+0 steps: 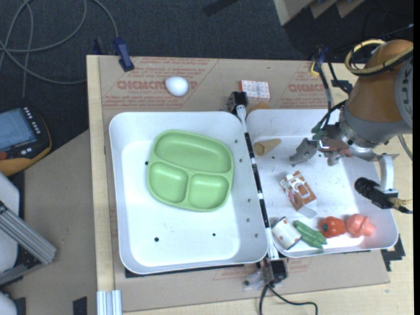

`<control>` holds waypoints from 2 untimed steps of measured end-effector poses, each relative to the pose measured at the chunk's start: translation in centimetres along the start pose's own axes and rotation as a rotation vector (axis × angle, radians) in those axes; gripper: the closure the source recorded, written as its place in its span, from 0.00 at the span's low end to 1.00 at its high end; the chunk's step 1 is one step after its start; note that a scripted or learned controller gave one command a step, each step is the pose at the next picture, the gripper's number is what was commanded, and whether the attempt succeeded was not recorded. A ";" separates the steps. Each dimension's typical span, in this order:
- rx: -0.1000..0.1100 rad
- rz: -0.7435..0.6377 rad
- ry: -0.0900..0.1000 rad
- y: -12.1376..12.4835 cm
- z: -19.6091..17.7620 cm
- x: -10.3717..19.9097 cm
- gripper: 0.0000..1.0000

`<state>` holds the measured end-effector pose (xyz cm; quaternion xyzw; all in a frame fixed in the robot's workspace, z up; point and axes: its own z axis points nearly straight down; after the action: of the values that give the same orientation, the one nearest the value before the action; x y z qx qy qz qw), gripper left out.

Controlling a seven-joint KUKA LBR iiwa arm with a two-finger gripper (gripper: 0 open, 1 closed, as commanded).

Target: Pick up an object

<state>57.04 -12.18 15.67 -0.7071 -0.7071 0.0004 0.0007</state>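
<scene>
We are looking down on a counter (pixel 197 77) carrying two shallow white bins side by side. The left bin (pixel 131 228) is holding a green divided plate (pixel 190 169) lying flat near its centre. The right bin (pixel 387 235) is holding the loose objects: a tan cone-shaped piece (pixel 268 147) at about ten o'clock in the bin, a small brown-and-white carton (pixel 298 189) lying near the middle, and along the six o'clock edge a white cup-like item (pixel 285 231), a green pod-shaped toy (pixel 310 233), a red tomato-like toy (pixel 333 226) and a pink rounded toy (pixel 359 224), all sitting close together in a row. The arm is reaching in from three o'clock, and its pincer (pixel 306 152) is hanging over the upper part of the right bin, between the cone piece and the carton; we cannot tell how far apart its fingers are standing, and we are seeing nothing gripped in it. On the bare counter at twelve o'clock, a white egg-shaped object (pixel 176 85) and a small patterned block (pixel 255 88) are lying apart from each other.
</scene>
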 end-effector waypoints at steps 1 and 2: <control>-0.001 0.000 0.000 -3.6 7.3 1.3 0.00; -0.006 0.001 -0.001 -3.4 6.1 1.3 1.00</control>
<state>53.61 -10.88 9.55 -0.7075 -0.7067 -0.0014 -0.0016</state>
